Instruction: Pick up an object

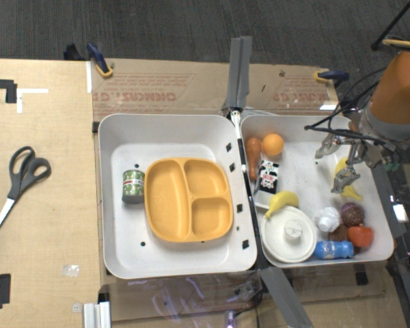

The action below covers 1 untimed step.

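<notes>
Two white bins (116, 203) set side by side on bench. Gripper (347, 169) held low in right bin, fingers spread, nothing held. Yellow thing (352, 192) seen just under it. Fingers should be lowered straight around it, then closed softly.

Light wood table (48, 251). Two white bins side by side: left bin (116, 251), right bin (301, 132). Scissors (17, 183) at left. Cardboard sheet (164, 91) on far side behind bins.
</notes>
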Motion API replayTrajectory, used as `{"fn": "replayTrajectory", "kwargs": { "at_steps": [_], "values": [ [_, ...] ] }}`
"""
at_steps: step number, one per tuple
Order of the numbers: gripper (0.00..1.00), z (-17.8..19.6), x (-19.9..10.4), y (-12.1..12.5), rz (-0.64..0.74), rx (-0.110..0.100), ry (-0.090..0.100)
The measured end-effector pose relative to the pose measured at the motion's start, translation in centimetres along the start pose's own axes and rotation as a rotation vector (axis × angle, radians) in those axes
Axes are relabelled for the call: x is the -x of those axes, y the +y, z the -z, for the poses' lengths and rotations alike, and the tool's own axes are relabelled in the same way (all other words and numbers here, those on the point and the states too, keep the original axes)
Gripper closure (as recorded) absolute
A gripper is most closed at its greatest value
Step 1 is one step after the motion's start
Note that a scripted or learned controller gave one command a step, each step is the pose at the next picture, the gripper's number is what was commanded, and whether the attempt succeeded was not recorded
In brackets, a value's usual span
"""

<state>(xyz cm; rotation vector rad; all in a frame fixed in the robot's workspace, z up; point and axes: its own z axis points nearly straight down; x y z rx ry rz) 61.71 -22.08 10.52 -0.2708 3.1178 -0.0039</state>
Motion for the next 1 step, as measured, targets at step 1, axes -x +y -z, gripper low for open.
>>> {"fn": "replayTrajectory", "kwargs": {
  "at_steps": [1],
  "values": [
    [0.00, -1.14, 1.91, -0.42, 0.004, 0.001, 0.005]
  ]
}}
